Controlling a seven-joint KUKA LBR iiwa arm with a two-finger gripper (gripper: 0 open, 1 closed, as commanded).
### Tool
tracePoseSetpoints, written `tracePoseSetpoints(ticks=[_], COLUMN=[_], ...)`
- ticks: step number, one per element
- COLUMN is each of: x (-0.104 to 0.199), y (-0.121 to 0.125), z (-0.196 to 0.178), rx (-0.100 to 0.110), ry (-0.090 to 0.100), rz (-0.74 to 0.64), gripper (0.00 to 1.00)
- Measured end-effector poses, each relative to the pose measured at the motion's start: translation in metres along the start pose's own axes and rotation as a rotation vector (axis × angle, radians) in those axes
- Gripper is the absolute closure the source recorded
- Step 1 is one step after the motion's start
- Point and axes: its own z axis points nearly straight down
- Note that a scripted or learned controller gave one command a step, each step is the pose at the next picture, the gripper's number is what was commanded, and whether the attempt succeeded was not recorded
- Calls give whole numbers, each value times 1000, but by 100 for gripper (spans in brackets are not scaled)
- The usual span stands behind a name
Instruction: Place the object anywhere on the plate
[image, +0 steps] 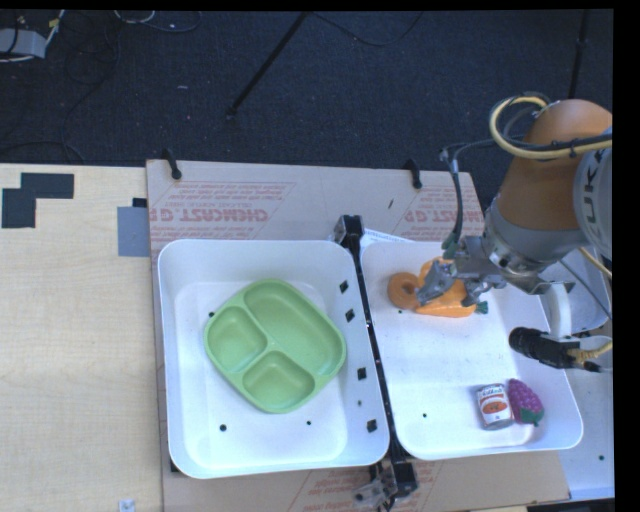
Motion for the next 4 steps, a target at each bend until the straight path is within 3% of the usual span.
tracePoseSetpoints(ticks=[1,2,4], x=[53,103,204], y=[11,20,23], z=[13,3,4], rx=[3,1,2], ry=[0,0,-2], rz=[0,0,1], gripper=[100,100,100])
